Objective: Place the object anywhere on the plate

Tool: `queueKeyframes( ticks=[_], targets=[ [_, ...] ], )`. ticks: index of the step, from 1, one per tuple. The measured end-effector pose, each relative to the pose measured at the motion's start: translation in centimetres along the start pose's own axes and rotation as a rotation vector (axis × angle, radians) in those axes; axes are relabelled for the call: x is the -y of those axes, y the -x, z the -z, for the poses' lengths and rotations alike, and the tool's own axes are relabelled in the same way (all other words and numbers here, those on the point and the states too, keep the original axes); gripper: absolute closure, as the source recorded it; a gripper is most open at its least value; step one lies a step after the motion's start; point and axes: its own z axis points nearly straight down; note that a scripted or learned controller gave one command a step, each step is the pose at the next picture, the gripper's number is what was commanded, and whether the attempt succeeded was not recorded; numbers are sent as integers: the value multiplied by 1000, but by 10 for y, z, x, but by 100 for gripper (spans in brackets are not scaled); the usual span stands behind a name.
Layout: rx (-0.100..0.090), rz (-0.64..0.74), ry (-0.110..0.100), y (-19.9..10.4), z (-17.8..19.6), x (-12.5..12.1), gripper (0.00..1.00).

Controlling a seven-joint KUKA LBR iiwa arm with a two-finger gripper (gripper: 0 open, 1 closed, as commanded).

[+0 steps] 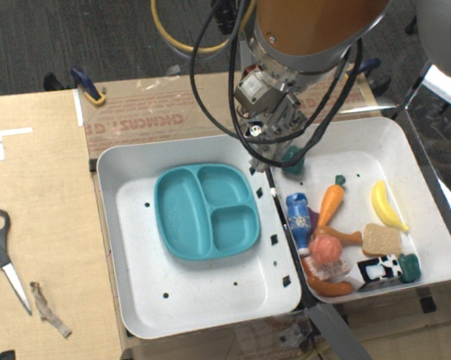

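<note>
Sitting in the left bin (128,252), the teal divided plate (207,210) has nothing in its three compartments

The right bin (405,145) holds a blue can (298,217) by the shared wall, a carrot (329,203), a banana (387,206), a pink ball (326,249), a slice of toast (380,239), a sausage (330,287) and a black-and-white block (381,269) with a green piece beside it. The arm (318,1) comes down from the upper right, its orange band large in the frame, and the gripper (282,158) hangs over the divider at the bins' far end. A small teal object (292,157) shows at its tip; whether the fingers are closed on it cannot be made out
</note>
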Motion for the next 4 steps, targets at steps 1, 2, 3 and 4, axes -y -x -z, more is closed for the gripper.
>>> queueKeyframes(
  ticks=[1, 2, 3, 4],
  targets=[
    [0, -1, 1, 0, 0, 0, 0],
    [5, -6, -2, -1, 8, 1, 100],
    [5, -6, -1, -1, 8, 1, 0],
    [9, -11, -3, -1, 16, 3, 100]
  ],
)
